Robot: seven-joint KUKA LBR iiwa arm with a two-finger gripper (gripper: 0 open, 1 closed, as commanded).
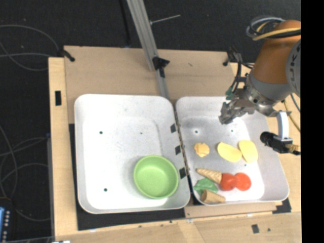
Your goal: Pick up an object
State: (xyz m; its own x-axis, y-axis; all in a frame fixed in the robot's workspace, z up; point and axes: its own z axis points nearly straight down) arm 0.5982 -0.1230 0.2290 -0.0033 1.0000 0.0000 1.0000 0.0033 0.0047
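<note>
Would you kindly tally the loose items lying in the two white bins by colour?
Green: 2, a round green plastic bowl in the left bin and a small green leafy piece in the right bin
Yellow: 3, a small yellow lump and two flat yellow oval pieces
Tan: 2, two tan cones
Red: 1, a red tomato-like piece
Total: 8

On the worktop (pixel 116 72) two bins sit side by side: the left bin (pixel 101 115) holds a bowl (pixel 156 176) at its near right corner. The right bin (pixel 202 115) holds small toy foods (pixel 230 152) clustered in its near half, with the end effector (pixel 226 115) above its far part.
</note>
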